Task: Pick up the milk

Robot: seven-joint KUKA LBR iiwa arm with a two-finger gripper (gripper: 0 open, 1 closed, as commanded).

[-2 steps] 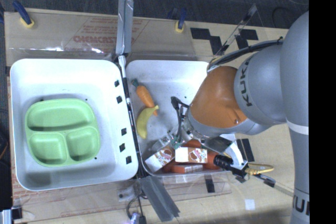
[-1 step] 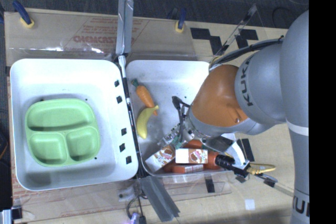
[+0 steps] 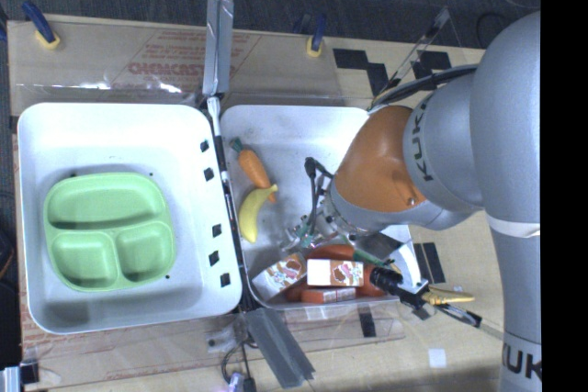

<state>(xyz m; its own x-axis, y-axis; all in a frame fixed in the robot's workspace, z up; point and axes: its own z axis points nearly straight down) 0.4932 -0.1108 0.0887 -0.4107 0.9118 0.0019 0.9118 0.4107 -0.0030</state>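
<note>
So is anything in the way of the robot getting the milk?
Nothing I can see. The gripper hangs right beside the milk at the near end of the right bin. A red bottle and a small box crowd against the milk, though.

The arm (image 3: 404,170) hides the gripper and much of the right bin (image 3: 276,119). Small packets (image 3: 317,275) at the bin's near edge are too blurred to identify.

— What's in the right bin (image 3: 276,119)?
— A carrot (image 3: 252,166), a banana (image 3: 253,211), and the milk (image 3: 333,273) lying against the near wall, the arm (image 3: 404,170) bent low over it.
— And left?
— A green tray (image 3: 108,229).
</note>
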